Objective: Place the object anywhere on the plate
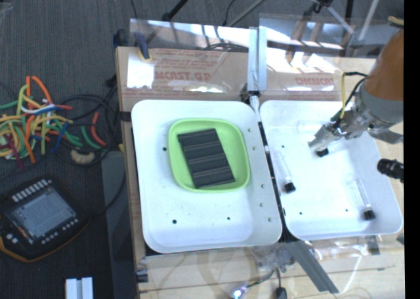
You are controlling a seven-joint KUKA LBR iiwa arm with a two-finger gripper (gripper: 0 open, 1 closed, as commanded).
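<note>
The gripper (321,147) is hanging over the right bin (328,212), I cannot tell its grip, and the dark ridged block (206,157) is already sitting on the green plate (177,135), so reaching there could be knocking it off.

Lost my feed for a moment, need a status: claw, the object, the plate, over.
Claw low over right bin, nothing seen in it. Dark ridged block lying flat on green plate in left bin. Path clear.
</note>
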